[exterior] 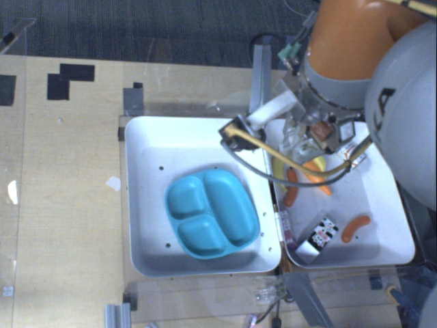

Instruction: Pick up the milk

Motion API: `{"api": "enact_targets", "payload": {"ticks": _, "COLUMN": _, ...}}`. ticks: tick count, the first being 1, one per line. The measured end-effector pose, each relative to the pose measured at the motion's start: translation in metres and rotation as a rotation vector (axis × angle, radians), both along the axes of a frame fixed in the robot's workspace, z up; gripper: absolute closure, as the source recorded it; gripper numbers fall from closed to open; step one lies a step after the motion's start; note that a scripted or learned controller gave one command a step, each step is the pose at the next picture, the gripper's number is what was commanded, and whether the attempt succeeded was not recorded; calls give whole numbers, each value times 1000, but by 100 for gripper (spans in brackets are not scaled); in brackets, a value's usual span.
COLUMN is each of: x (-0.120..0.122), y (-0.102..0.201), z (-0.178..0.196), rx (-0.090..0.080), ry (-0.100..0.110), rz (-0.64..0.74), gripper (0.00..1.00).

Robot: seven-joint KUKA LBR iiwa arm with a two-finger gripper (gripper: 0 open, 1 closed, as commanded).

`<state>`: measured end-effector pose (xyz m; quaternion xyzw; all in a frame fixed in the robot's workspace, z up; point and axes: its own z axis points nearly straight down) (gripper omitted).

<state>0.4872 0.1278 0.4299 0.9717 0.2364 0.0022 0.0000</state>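
Milk [321, 236] seen lying near front wall of right bin [389, 251], sausage [355, 227] just beside. Gripper [307, 137] hung over bin's back, well apart; claw state cannot be told. Risk: sausage nudged or grabbed instead; carton pinned against wall.

milk [322, 236] black-and-white cow spots | plate [212, 212] blue | bins [147, 183] white

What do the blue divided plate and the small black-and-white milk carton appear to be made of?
Blue divided plate: likely moulded plastic, given its smooth uniform colour and soft sheen. Small black-and-white milk carton: looks like printed card or plastic, boxy with a cow-patch pattern; too small to tell.
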Motion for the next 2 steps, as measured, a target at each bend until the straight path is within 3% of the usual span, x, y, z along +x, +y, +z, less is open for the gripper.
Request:
{"api": "enact_targets", "payload": {"ticks": 1, "x": 41, "y": -22, "z": 5, "rx": 0, "ry": 0, "rz": -119, "gripper": 100}}
{"api": "enact_targets", "payload": {"ticks": 2, "x": 21, "y": -48, "z": -53, "rx": -2, "ry": 4, "rz": 126, "gripper": 100}}
